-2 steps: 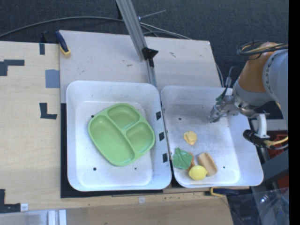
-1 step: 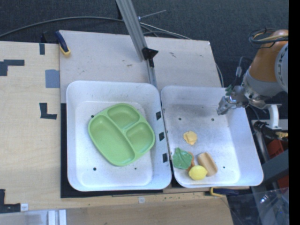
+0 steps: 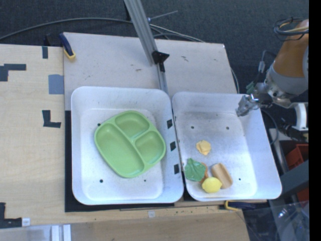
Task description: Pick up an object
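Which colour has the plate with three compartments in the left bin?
The divided plate is light green, seen clearly in the camera view.

A: Where is there open floor in the right bin (image 3: 261,134)?
B: Its upper half is bare; the crowd sits low: a pale yellow piece (image 3: 203,147), a green leafy toy (image 3: 194,170), a lemon (image 3: 211,185) and a hot dog (image 3: 222,174), the last three touching.
A: And the left bin (image 3: 77,134)?
B: A green divided plate (image 3: 130,143) fills its middle, leaving only margins.

Arm (image 3: 288,64) angled in, wrist low
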`<state>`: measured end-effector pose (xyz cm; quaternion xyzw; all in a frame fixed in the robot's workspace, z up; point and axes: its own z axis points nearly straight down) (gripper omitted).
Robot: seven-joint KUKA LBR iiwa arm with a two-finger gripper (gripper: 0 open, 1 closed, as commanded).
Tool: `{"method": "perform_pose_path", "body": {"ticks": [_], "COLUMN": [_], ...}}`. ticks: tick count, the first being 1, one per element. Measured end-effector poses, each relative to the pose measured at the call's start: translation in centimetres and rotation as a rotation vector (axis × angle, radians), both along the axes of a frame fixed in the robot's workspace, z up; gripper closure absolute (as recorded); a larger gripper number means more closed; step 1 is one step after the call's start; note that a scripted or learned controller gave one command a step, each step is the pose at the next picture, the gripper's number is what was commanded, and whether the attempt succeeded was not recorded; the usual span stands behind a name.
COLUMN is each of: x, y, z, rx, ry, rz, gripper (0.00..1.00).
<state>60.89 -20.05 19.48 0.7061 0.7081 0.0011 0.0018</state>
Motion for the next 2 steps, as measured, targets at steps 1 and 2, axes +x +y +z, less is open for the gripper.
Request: {"method": "perform_pose_path", "body": {"ticks": [1,2], "x": [0.1,0.6], "y": [0.0,5.4], "z": [5.4,5.7], "rx": [-0.001,0.002], "ry": [-0.001,0.004], "rz": [-0.001,0.004], "gripper": [1.00,1.00]}}
